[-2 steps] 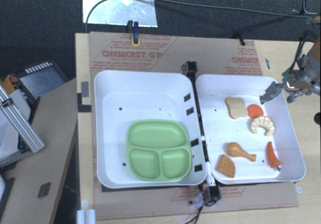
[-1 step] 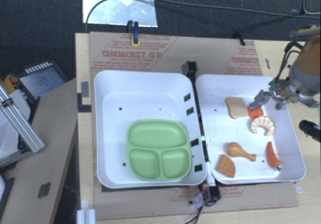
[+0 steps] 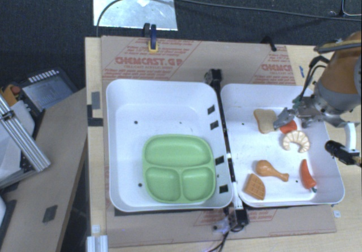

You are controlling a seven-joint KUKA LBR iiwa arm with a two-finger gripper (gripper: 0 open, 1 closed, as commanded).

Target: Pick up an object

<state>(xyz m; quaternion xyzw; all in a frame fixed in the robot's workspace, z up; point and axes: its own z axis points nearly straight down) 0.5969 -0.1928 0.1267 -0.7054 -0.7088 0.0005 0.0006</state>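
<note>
My gripper (image 3: 284,119) hangs low over the right bin (image 3: 334,189), near its back middle. A small red object (image 3: 289,127) lies right under its tip, partly covered by it. A tan bread slice (image 3: 263,120) rests just left of the gripper. A pale croissant (image 3: 296,141) sits just in front of the red object. Further forward lie a brown drumstick (image 3: 270,170), an orange waffle piece (image 3: 254,187) and a red sausage (image 3: 307,174).
The left bin (image 3: 121,98) holds a green divided plate (image 3: 178,167) at its front. A black divider with clips (image 3: 220,126) runs between the bins. The grey arm with its orange band (image 3: 342,75) comes in from the right above the right bin's back corner.
</note>
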